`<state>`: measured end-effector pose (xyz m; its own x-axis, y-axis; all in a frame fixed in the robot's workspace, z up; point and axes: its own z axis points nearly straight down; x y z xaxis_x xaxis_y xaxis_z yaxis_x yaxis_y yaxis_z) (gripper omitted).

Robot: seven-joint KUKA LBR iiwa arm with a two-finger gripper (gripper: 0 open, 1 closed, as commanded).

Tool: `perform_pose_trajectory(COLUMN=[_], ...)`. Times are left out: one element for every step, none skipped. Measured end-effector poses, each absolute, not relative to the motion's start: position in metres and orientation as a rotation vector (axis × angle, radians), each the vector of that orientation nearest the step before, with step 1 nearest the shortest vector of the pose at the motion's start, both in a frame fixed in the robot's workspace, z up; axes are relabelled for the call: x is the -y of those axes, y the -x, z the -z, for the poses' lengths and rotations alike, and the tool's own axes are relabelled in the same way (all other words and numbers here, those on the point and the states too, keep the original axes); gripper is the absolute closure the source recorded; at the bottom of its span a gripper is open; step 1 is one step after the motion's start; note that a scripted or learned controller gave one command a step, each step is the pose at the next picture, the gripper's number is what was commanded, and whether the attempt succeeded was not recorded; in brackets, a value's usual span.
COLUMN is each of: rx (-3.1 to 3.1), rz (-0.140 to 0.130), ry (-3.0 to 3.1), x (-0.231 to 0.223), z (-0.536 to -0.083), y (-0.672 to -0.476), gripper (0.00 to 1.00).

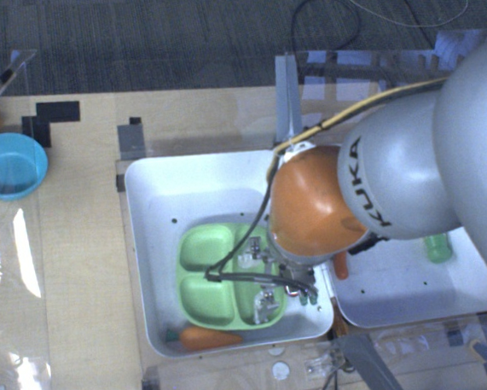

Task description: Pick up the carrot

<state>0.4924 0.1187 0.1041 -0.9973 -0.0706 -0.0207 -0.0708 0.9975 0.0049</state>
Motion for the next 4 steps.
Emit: perform_pose_trajectory(rx=[-3.076,-3.103,-3.126,-3.06], rz=[0.0,-0.002,-0.005,-0.024], ry=[0.513,0.338,-0.231,-0.629], x=[-0.114,-0.058,-0.104,-0.177], z=[-0.098,-0.4,-0.254,-0.101], y=[-0.508,-0.499,-0.518,-0.505], gripper=[0.0,0.0,0.0,0.0])
